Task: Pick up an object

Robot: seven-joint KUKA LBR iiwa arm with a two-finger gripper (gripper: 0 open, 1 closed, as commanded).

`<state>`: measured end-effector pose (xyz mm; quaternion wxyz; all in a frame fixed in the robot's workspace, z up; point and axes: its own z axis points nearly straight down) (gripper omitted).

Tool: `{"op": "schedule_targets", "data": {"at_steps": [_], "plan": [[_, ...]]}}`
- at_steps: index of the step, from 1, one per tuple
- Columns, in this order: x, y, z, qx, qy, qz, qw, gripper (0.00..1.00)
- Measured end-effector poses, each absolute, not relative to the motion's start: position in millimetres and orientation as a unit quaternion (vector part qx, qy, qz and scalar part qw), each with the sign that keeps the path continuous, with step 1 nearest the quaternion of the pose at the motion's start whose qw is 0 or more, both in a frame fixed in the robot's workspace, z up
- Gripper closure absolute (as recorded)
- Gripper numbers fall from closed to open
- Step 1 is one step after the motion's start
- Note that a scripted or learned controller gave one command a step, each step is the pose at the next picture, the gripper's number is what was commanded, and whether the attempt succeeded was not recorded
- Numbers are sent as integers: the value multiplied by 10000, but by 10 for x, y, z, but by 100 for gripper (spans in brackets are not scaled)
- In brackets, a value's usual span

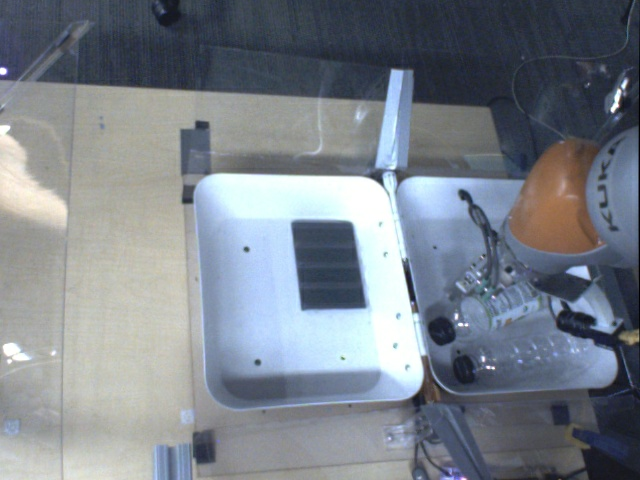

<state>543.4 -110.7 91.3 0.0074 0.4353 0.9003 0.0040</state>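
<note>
The arm [575, 203] reaches in from 3 o'clock over the right bin [430, 228], its hand [490, 290] low among clear plastic bottles [500, 313] with black caps that lie toward the bin's 6 o'clock edge. Whether the hand is spread or pinching anything, I cannot tell. In the left bin [230, 268] on the wooden counter [110, 298], a dark ribbed rectangular block [328, 265] lies near the centre.

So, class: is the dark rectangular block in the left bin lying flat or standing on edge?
Lying flat. The dark rectangular block shows its broad ribbed face upward on the left bin's floor.
</note>
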Motion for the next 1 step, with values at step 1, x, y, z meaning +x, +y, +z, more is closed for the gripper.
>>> {"op": "schedule_targets", "data": {"at_steps": [1], "plan": [[5779, -447, 1858, 6861, 7275, 19, 17, 100]]}}
